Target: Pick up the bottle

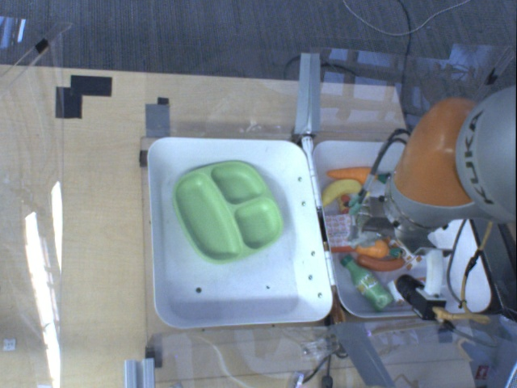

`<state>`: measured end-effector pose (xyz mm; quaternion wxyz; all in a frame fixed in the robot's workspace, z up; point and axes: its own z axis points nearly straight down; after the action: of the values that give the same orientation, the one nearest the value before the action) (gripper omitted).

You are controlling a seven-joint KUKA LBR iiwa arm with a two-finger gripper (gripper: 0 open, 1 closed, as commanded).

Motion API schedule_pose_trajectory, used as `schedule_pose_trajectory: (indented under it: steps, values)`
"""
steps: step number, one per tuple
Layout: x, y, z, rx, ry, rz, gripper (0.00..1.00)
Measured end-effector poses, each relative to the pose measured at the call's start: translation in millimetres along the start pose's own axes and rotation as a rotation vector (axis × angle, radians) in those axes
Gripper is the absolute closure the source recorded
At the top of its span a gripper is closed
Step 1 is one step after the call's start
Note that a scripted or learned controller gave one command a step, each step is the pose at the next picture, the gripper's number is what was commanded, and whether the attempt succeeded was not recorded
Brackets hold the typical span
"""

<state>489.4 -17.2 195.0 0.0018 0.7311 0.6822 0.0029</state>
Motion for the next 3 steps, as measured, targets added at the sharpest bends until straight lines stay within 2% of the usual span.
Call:
schedule_pose_trajectory:
  steps: [1, 2, 3]
  values:
    - [0.0, 0.0, 0.0, 0.0, 0.0, 0.001, 0.0]
    - [-24.5, 96.9, 10.7, 0.003, -0.001, -0.08, 0.0]
    - [8.8, 97.5, -27.0, 0.0, -0.002, -0.32, 0.0]
